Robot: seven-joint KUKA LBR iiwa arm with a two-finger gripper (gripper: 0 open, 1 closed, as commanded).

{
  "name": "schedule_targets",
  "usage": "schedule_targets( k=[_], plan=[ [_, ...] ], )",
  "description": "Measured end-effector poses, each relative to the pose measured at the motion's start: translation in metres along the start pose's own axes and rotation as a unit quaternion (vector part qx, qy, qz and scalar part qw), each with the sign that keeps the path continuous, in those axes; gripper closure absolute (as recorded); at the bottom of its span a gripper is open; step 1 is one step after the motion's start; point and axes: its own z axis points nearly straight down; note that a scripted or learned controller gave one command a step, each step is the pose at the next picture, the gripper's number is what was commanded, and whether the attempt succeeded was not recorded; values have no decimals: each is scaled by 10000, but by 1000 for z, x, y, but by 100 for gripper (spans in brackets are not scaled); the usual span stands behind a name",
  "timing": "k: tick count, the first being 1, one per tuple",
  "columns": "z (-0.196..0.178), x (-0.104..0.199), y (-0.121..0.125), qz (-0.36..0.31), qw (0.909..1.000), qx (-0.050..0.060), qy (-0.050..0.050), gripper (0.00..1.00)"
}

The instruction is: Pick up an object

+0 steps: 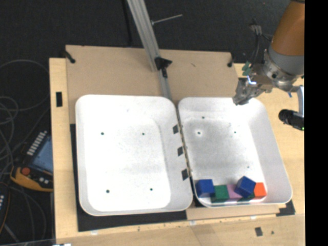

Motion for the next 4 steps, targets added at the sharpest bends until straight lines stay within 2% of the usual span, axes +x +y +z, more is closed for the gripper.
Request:
schedule_targets(
  k=[1,2,3,4],
  plan=[
    [46,-1,-13,-24,10000,49,20,100],
    [155,17,-44,-28,10000,75,34,100],
    [144,21,-103,-24,10000,41,26,100],
    [202,12,-139,-20,10000,12,27,100]
  ],
)
